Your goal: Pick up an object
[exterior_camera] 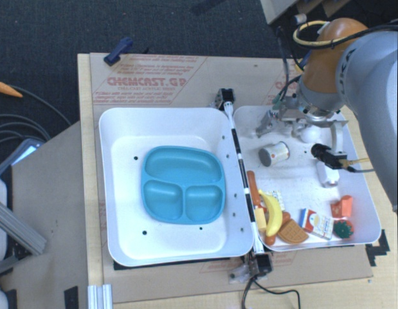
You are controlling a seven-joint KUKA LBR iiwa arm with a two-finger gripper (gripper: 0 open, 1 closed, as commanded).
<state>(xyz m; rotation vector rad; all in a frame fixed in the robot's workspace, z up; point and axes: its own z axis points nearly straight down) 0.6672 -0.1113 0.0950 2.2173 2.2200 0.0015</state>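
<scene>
Hovering my claw (300, 125) over the right bin (362, 201); its grip state I cannot tell.
Grey cup (274, 154) lies just below-left; cardboard (147, 77) reads "CHEMCAST GP".

Open floor mid right bin (362, 201); toys crowding its near edge, cup (274, 154) left.

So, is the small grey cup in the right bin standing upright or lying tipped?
Tipped: the grey cup lies on its side, its round end facing left.

The two bins (115, 172) are white. The tray (183, 184) is light blue. The banana (273, 214) is yellow, the cup (274, 154) grey, the carton (314, 223) white with red and blue.
</scene>
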